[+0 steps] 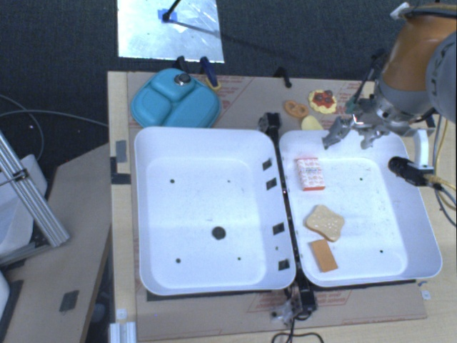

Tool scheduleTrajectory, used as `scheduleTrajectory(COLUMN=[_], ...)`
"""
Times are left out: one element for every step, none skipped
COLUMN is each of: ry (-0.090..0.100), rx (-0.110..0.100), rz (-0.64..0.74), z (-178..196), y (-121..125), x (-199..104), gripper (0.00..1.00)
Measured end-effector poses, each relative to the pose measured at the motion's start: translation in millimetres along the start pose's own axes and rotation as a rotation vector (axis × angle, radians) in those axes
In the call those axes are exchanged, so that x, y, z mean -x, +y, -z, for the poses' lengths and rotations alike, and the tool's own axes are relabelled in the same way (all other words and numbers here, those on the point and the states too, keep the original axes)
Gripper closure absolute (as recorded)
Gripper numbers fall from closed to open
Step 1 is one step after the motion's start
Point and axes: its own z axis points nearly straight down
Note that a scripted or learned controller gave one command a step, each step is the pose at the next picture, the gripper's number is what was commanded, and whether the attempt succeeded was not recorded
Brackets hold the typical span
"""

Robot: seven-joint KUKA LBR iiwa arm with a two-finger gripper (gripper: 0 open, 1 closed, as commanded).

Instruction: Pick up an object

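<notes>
1. Up at the right bin's (pixel 421 263) far rim, the gripper (pixel 352 136) hangs with fingers spread, pinching nothing.
2. Below it lie a red-and-white packet (pixel 310 173), toast slice (pixel 325 223) and orange block (pixel 323 255).

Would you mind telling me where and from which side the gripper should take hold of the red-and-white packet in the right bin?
The red-and-white packet lies flat, a small rectangle with its long axis running up and down the view. Probably best to descend from above and close across its short width at mid-length; the bin floor around it is bare.
</notes>
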Motion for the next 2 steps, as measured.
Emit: scheduleTrajectory(ry=[0.001, 0.001], rx=[0.003, 0.005], rz=[0.006, 0.004], z=[-6.6, 4.3], y=[21.5, 21.7], x=[-82.0, -78.3], gripper=[0.0, 1.0])
